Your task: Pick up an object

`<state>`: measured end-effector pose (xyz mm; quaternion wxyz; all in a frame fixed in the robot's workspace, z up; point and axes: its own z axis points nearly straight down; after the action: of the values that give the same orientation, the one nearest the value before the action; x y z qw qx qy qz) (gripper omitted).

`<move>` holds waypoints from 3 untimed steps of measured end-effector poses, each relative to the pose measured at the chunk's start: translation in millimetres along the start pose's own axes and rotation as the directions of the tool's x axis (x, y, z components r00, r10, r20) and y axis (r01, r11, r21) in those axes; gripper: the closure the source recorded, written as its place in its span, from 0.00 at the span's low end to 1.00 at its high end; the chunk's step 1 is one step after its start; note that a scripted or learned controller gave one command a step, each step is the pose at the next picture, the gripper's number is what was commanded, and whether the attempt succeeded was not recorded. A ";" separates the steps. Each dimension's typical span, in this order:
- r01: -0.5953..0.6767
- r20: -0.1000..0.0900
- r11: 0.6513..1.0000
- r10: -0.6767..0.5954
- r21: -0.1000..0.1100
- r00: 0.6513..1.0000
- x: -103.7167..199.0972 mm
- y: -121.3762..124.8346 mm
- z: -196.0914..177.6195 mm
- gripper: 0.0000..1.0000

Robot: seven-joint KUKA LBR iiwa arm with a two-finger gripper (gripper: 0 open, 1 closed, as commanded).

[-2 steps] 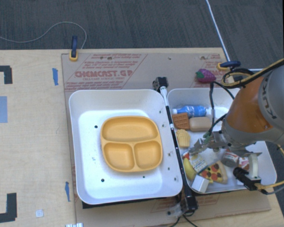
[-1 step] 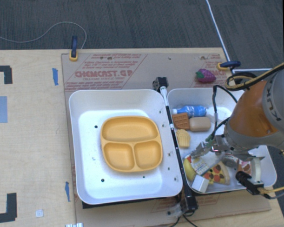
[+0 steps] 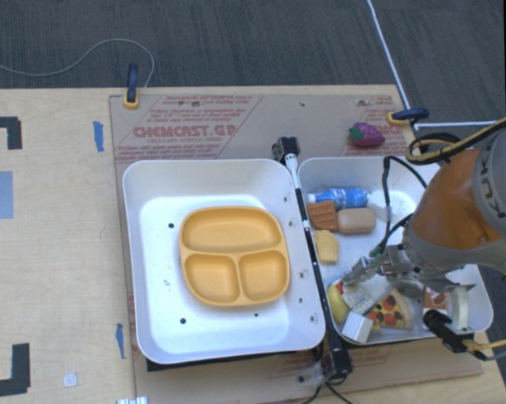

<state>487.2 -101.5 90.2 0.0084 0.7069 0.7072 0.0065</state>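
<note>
My gripper [image 3: 382,279] hangs low over the front half of the right bin [image 3: 398,169], its fingers [image 3: 356,277] spread open with nothing held between them. Under and around it lie a pizza slice [image 3: 393,313], a white block [image 3: 357,328], a yellow banana-like piece [image 3: 335,301] and a grey-and-red packet [image 3: 366,297]. Farther back in the same bin are a blue packet [image 3: 339,196], a brown waffle [image 3: 323,214], a beige block [image 3: 356,221] and a pale yellow piece [image 3: 327,247]. The arm's orange band hides the bin's right side.
The left bin [image 3: 147,242] holds a yellow divided plate [image 3: 234,256]. A purple-pink toy fruit [image 3: 366,135] lies on the board behind the right bin. Clamps sit at the board's back corners [image 3: 131,87] [image 3: 407,115]. Cables loop beside the arm.
</note>
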 end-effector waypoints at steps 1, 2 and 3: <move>-0.003 0.005 1.000 0.003 0.000 1.000 4.7 -1.7 0.2 0.00; -0.001 0.001 1.000 0.001 0.011 1.000 2.9 30.9 1.0 0.00; -0.002 0.002 1.000 0.001 0.002 1.000 3.2 22.3 0.6 0.00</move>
<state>509.5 -98.3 90.1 0.0082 0.7075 0.7067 0.0051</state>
